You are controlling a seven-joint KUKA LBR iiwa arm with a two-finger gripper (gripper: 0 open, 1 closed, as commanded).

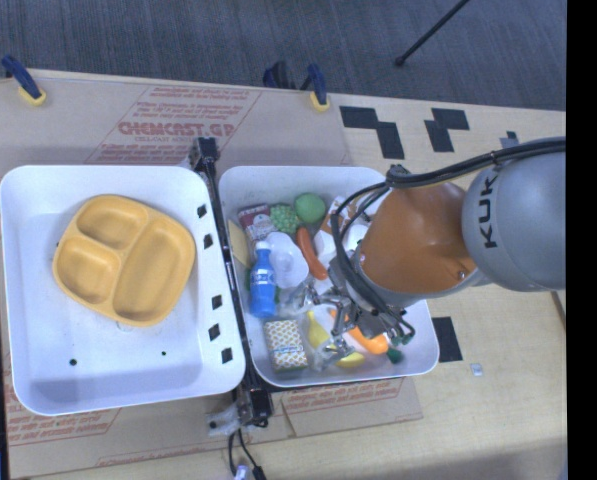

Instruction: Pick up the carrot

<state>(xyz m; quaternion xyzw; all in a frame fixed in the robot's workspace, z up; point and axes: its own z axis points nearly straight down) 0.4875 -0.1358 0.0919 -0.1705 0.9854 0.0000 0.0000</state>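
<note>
The grey arm with its orange band is reaching in from the right and hanging low over the right-hand shallow white bin (418, 360), its two-finger gripper (350, 320) sitting down among the clutter near the bin's front wall; whether it is open or closed I cannot tell, since the wrist is covering it. The long orange carrot (311, 252) is lying slantwise near the middle of that bin, just beside the small blue plastic bottle (263, 284) and below the round green ball (310, 208), apart from the gripper. The likely trouble, as I judge it, is mistaking the small orange piece (374, 343) near the gripper for the carrot, or nudging the bottle or the patterned square packet (286, 345) while closing. Room is looking tight: things are crowding the carrot on several sides, and the front wall is standing close. The left-hand white bin (38, 368), bearing the yellow divided plate (124, 259), is offering more open floor.
</note>
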